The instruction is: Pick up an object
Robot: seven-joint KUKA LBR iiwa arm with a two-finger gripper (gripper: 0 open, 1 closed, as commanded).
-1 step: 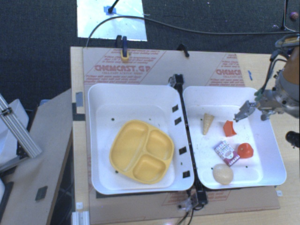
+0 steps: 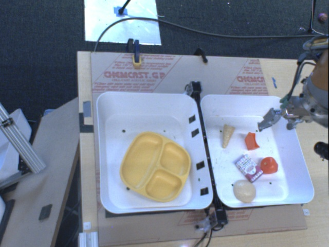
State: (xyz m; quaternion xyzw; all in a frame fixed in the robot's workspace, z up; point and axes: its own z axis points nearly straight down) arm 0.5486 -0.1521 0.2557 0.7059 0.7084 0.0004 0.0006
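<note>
Left white bin (image 2: 110, 138) holding a yellow divided tray (image 2: 156, 166). Right white bin (image 2: 293, 189) holding a cream cone (image 2: 227, 136), an orange wedge (image 2: 251, 141), a red-and-white packet (image 2: 248, 168), a red tomato-like piece (image 2: 269, 164) and a pale round piece (image 2: 244, 191). Gripper (image 2: 269, 119) at the bin's upper right, just above and right of the orange wedge, apart from it, fingers narrow, gripping nothing.

The scene is bright and evenly lit from above. The two white bins (image 2: 149, 104) are nearly overexposed, and their walls lose detail. A shiny metal sheet (image 2: 121, 14) at the top gives strong glare. Shadows are soft and short. The picture is a little grainy, and the arm (image 2: 314, 94) at the right looks slightly blurred.
</note>
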